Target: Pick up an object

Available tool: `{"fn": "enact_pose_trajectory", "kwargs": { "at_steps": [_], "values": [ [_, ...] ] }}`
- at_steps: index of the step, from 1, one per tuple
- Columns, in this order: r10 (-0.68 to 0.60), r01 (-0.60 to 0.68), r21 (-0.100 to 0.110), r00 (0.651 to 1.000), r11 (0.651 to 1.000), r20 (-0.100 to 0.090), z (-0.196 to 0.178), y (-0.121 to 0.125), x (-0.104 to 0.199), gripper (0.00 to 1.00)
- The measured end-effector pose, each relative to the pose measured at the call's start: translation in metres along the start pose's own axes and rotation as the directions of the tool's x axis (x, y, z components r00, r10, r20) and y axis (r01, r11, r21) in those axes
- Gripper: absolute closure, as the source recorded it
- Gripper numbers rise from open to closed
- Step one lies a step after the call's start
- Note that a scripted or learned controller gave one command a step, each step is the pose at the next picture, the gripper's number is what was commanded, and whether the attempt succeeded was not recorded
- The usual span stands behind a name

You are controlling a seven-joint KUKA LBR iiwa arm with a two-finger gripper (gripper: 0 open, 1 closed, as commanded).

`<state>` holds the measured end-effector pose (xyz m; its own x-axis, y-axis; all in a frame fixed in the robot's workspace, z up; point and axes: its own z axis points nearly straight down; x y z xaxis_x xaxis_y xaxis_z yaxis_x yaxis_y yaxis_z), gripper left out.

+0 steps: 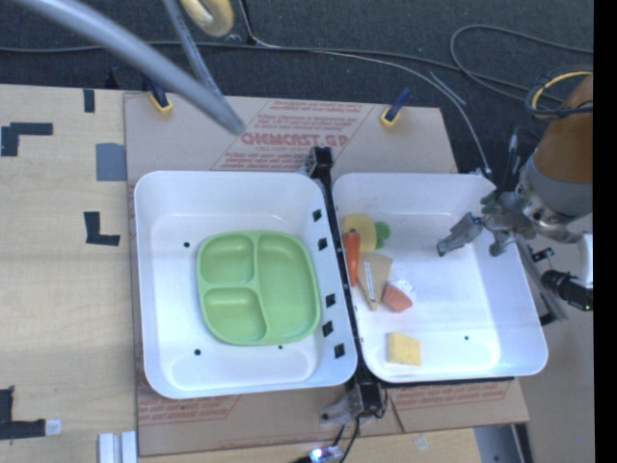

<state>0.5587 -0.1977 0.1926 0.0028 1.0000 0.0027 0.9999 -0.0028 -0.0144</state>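
Tool (pixel 474 231) hangs over the right bin's (pixel 516 355) far right corner, fingers apart, nothing between them.

Everything worth grabbing lies to its left: a carrot (pixel 353 256), a wedge (pixel 374 278) and a pink piece (pixel 396 298) bunched by the divider, long axes running roughly front to back. Nearer, down-left, sits a yellow block (pixel 404 348) alone; I'd say that is the easier reach.

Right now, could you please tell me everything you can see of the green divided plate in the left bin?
The green divided plate is pale green, looks like plastic, and is a rounded square with three compartments: two smaller ones and one larger. It lies flat and upright on the floor of the left bin, near the middle, turned slightly askew. Only the bin floor touches it.
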Motion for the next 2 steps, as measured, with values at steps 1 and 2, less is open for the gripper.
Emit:
{"fn": "enact_pose_trajectory", "kwargs": {
  "at_steps": [1,2],
  "values": [
    [-0.004,0.004,-0.013,1.000,1.000,0.003,-0.007,0.003,0.000,0.00],
    [-0.003,0.003,-0.009,1.000,1.000,0.004,0.037,0.004,-0.004,0.00]
  ]
}}
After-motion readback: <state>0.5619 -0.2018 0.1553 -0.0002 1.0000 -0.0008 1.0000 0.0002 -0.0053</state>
